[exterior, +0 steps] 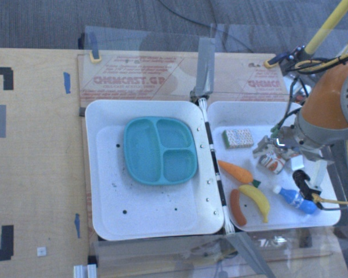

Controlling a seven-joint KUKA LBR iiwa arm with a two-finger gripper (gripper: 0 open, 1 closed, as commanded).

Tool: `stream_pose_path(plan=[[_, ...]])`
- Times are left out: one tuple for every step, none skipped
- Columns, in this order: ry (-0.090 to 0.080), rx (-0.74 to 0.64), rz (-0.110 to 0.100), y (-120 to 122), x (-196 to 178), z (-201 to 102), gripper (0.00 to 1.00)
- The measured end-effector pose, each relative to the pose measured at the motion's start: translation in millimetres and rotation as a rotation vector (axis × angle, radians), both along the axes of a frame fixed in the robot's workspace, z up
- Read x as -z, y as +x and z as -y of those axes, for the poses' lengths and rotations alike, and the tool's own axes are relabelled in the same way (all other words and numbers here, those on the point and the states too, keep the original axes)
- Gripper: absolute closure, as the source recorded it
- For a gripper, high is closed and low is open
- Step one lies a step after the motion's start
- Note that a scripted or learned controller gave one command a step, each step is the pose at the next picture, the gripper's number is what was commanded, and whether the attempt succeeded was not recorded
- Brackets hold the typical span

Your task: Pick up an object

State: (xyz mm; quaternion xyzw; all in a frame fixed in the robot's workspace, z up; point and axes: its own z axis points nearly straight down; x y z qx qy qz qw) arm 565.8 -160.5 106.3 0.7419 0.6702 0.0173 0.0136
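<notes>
Gripper (271, 154) hangs low in the right bin (250, 112), over a small red-and-white object (274, 165) beside the carrot (236, 171), jaw state impossible to tell; apparently mid-approach, it must next descend and close.

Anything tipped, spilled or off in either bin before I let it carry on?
Nothing stands out. The teal divided plate lies flat in the left bin. In the right bin, the carrot, banana, sausage, sponge block and blue bottle lie loose but inside the walls. The claw hangs over a small white and red item.
</notes>
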Motion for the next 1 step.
stream_pose_path(plan=[[-0.008,-0.055,-0.002,-8.0,3.8,-1.0,0.0]])
